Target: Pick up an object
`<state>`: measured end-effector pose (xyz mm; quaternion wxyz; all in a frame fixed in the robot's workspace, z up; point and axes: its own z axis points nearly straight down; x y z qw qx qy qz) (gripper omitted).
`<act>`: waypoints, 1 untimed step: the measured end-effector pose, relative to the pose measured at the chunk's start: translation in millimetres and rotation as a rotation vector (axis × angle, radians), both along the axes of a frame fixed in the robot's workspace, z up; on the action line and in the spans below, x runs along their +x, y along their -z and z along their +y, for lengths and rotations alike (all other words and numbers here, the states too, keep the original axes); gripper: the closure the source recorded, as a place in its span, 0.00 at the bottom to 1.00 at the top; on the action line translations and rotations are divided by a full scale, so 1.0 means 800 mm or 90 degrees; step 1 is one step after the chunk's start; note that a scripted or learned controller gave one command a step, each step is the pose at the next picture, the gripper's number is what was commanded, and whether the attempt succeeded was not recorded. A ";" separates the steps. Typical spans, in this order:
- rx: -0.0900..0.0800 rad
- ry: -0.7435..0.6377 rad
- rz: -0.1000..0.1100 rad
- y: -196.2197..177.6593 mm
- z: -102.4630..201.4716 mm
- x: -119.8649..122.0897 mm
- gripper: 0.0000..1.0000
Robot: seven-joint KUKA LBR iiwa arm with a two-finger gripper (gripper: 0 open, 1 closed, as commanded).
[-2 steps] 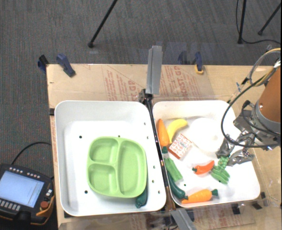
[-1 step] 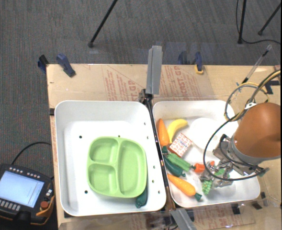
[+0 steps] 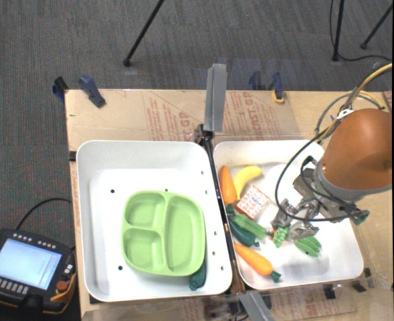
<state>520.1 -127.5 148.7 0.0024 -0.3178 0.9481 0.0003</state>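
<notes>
Hovering low in the right bin [image 3: 347, 263], the claw [image 3: 291, 229] had its fingers spread around a small green-and-red toy [image 3: 277, 235] just left of a green vegetable [image 3: 309, 245], while a long dark cucumber [image 3: 248, 226] lay farther left, angled down-right toward it.

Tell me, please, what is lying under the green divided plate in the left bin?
A dark green object sticks out below the green divided plate at its lower right corner. The plate covers the rest, so I cannot tell what it is.
</notes>
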 end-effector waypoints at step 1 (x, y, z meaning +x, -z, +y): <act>0.000 -0.290 0.002 0.077 0.029 0.006 1.00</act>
